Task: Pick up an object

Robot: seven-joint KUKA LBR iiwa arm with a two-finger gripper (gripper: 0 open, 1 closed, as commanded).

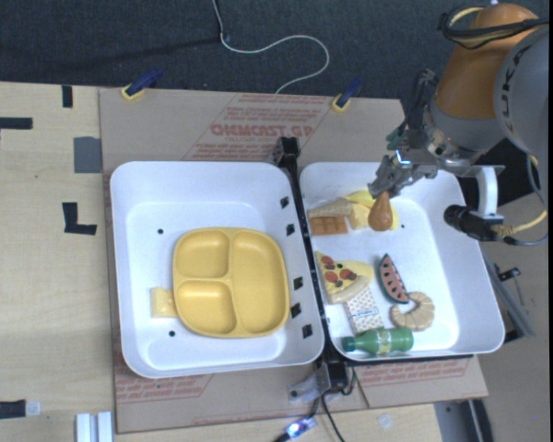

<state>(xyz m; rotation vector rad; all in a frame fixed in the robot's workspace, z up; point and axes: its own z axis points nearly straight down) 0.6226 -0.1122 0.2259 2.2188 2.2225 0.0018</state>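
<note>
Hand [387, 184] at twelve o'clock of right bin [461, 274], touching brown drumstick [381, 212]; finger state impossible to tell. Better to lift straight, slowly, avoiding yellow piece [359, 198] beside.

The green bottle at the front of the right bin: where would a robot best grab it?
Probably across the middle of the green bottle, coming straight down. It lies on its side along the near wall of the right bin, so its round body gives two opposite sides; the cracker and croissant behind it leave little room.
</note>
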